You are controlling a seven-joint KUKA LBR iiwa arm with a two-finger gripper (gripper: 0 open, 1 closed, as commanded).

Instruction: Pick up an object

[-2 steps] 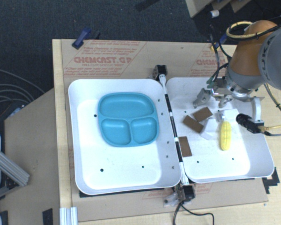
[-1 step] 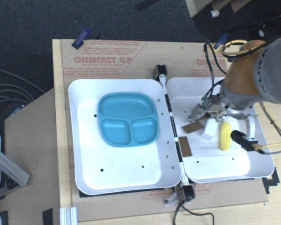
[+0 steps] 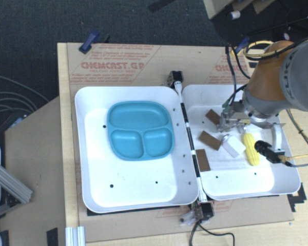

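My gripper (image 3: 227, 127) reaches down into the right bin (image 3: 236, 186) from the right, below the grey arm and its orange band. Its tip hangs over the bin's middle, just above a white block (image 3: 234, 146). A brown block (image 3: 212, 116) lies just left of the tip, another brown block (image 3: 210, 140) lies below and to the left, and a third brown piece (image 3: 202, 160) rests by the bin's left wall. A yellow corn cob (image 3: 251, 148) lies right of the white block. Nothing shows between the fingers.
The left bin (image 3: 92, 178) holds a blue three-compartment plate (image 3: 140, 129). A black clip joins the bins at the top (image 3: 175, 78) and another at the bottom (image 3: 203, 209). Cables run along the right edge near the arm.
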